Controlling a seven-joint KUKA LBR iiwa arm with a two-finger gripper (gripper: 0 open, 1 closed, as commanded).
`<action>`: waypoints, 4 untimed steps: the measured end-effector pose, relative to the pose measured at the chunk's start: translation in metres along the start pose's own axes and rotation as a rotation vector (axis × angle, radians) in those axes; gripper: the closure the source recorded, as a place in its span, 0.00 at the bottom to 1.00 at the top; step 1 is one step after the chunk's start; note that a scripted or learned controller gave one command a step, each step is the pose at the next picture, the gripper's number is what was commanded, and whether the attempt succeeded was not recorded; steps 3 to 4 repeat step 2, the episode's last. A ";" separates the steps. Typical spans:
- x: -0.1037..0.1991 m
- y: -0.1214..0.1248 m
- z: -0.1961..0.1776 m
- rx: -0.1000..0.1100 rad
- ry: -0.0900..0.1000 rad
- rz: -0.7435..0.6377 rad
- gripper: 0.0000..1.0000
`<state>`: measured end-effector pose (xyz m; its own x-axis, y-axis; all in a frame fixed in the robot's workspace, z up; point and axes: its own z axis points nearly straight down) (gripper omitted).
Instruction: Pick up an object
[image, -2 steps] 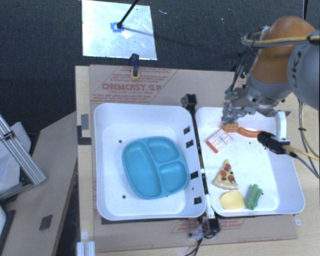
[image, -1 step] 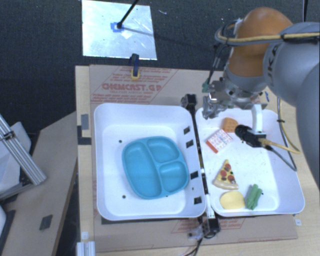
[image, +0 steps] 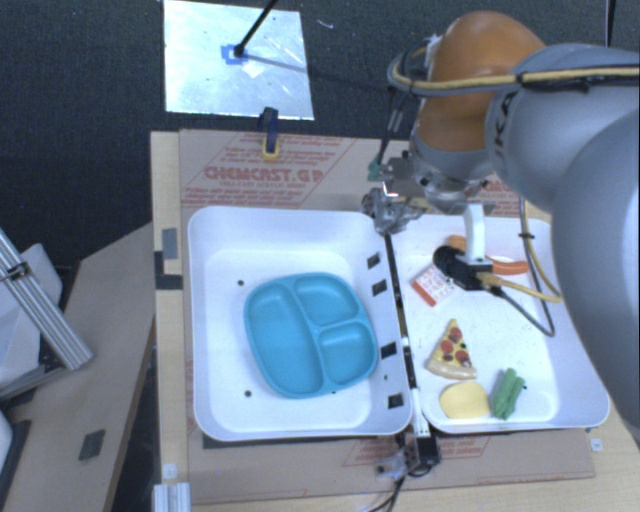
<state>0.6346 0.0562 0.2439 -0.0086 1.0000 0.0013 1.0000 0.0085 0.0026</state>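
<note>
In the right bin (image: 570, 380) lie a pizza slice (image: 452, 352), a pale yellow round piece (image: 464, 401), a green piece (image: 507, 393), a small red and white box (image: 432, 288) and an orange-red piece (image: 497, 266) partly hidden behind the arm's cabling. My gripper (image: 388, 210) hangs at the far end of the divider between the bins, above the rims. It is left of and beyond the box, and I see nothing held in it. The orange band (image: 470, 70) and grey arm cover the right bin's far side.
A blue divided plate (image: 310, 335) lies in the left bin (image: 215, 300). A black cable fitting (image: 462, 270) and yellow-black cables trail over the right bin. A reflective sheet (image: 238, 60) lies beyond the bench, and a metal rail (image: 40, 310) stands at the left.
</note>
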 end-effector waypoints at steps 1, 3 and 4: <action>0.050 0.007 -0.002 0.000 0.001 -0.001 1.00; 0.047 0.007 -0.002 0.001 -0.001 0.003 0.00; 0.047 0.007 -0.002 0.001 -0.001 0.003 0.00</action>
